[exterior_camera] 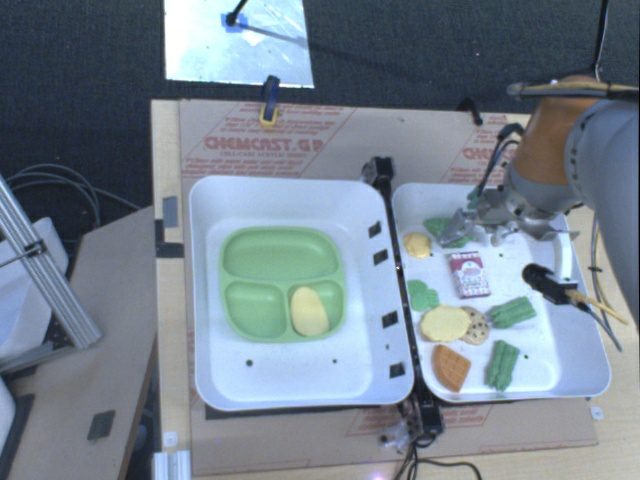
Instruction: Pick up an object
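My gripper [462, 226] is low over the far left part of the right bin [590, 368], right at a pale green leafy piece [436, 226]. I cannot tell whether it touches that piece. A small yellow piece [417, 245] lies just in front of it. A red and white carton [469, 274] lies in the middle of the bin, below the gripper. Nearer the front are a green piece [423, 295], a round yellow piece [445, 323], a chocolate-chip cookie [476, 326], an orange waffle [451, 367] and two green vegetables [512, 312] [501, 363].
The left bin [205, 268] holds a green divided plate [240, 258] with a yellow oval item [310, 311] in its front right compartment. A black divider [393, 268] separates the bins. The grey arm [590, 158] reaches in over the right bin's far right corner.
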Controlling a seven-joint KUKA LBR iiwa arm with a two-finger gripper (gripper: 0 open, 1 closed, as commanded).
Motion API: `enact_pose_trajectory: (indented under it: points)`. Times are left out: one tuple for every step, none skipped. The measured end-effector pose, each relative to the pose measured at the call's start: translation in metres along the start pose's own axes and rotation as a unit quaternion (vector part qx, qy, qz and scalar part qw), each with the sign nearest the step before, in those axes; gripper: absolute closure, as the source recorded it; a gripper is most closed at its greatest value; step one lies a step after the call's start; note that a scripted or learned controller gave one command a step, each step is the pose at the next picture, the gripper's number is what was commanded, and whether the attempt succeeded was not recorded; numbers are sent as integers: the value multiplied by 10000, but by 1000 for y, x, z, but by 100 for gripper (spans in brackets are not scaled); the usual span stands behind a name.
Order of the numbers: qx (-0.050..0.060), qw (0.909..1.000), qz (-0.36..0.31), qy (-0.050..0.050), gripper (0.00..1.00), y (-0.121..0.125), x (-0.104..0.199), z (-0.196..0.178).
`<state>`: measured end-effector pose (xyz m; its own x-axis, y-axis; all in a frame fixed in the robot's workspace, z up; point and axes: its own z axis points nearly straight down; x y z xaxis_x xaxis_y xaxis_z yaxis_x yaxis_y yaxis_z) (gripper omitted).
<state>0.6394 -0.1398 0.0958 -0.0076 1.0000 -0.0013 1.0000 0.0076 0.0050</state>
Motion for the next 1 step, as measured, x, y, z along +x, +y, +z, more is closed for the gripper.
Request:
enact_pose_trajectory:
  points:
    - [2,10000,47,-8,0,-20,-39,-37]
